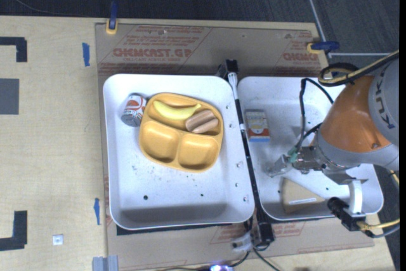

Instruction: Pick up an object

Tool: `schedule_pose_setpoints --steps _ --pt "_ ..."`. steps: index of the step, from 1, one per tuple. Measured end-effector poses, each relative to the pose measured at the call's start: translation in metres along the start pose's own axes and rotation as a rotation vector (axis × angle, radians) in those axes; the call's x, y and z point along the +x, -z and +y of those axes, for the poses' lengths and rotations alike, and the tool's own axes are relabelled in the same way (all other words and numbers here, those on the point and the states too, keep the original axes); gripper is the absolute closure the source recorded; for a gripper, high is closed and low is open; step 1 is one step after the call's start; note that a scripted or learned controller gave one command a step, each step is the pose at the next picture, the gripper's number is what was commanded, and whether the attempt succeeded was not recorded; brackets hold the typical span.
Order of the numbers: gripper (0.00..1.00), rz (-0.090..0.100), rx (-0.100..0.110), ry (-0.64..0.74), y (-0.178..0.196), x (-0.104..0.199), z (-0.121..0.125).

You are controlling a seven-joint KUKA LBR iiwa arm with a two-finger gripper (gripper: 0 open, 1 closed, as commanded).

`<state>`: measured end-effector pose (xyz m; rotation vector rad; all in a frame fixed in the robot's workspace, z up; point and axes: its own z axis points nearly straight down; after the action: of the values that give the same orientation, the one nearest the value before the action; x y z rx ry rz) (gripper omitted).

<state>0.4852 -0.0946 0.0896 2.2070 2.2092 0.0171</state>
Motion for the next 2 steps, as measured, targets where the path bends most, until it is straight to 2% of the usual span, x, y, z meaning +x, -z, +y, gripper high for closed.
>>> schedule_pose_setpoints --steps 1,2 --pt "1.00 -0.011 -0.008 -0.004 0.0111 -0.0045 0.0015" --pt "0.00 -0.011 -0.008 -0.004 0.0110 -0.0044 0.0014"
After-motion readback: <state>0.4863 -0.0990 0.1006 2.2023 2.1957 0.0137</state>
